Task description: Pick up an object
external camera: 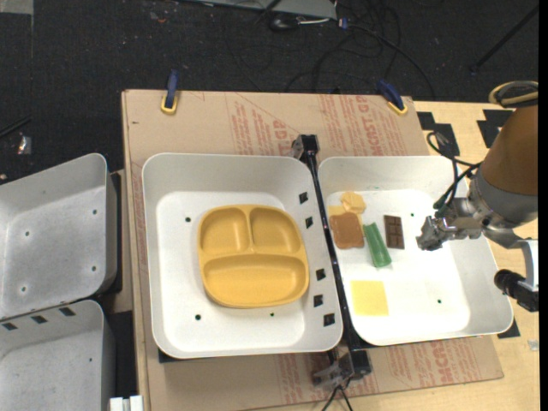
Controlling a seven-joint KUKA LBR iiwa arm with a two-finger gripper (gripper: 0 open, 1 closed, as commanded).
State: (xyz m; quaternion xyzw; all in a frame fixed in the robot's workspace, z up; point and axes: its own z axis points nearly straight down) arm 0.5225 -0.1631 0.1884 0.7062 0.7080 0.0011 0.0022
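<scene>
The arm reaches in from the right and the hand (431, 234) hovers low over the right bin (445, 315), just beside the dark brown bar (393, 231), which looks the likeliest pick. Whether the hand is apart or together, I cannot tell at this slant. The green stick (377, 246), brown block (347, 229), orange piece (353, 202) and yellow square (370, 298) lie loose and spaced, giving room to approach each. The left bin (171, 315) carries only a yellow divided plate (253, 256).
</scene>
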